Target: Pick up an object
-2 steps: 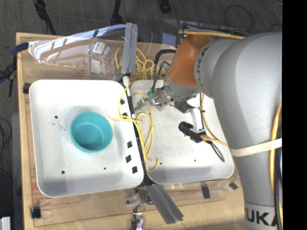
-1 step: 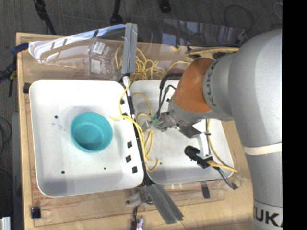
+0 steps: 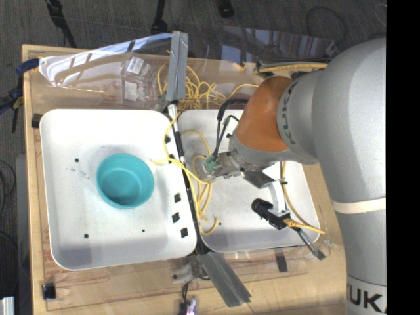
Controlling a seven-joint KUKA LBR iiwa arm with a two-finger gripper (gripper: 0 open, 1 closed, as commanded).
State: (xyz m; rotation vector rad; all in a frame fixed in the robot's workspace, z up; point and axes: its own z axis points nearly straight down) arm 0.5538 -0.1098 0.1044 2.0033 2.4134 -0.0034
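Pincer [image 3: 215, 166] low in right bin [image 3: 243, 238], grip state unreadable; teal bowl [image 3: 125, 180] lies left of it, in left bin [image 3: 65, 143].

The arm [image 3: 328, 110] sits right over the right bin [image 3: 243, 238] — its wrist hides most of the bin's upper half and far wall. The end effector [image 3: 216, 166] is mostly tucked under that wrist, so its tip is too small to read. A little greenish thing [image 3: 211, 165] there is too blurry to name. The arm's body runs off the bottom edge, and the tabletop [image 3: 98, 277] gets clipped at the bottom too.
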